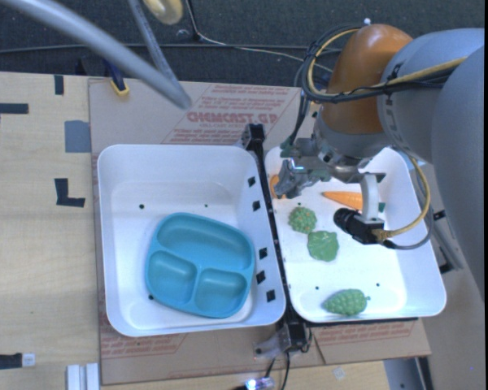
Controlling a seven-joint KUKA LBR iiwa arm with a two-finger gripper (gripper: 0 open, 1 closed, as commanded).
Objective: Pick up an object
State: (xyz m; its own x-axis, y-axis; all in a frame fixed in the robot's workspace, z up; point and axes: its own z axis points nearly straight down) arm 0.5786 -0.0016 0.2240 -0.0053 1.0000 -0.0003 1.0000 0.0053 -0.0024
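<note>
The gripper (289,177) was seen low over the upper left corner of the right bin (419,287), just beside the wall shared with the left bin (118,218); how it stood could not be told. A small orange piece (276,187) was seen at its tip. A carrot (343,197) lay near it, and three green vegetables (302,218) (323,244) (345,302) were spread below. A blue divided tray (200,264) was placed in the left bin.

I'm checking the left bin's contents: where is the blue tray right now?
The blue tray lies flat in the left bin, toward its near right corner, beside the divider.
</note>
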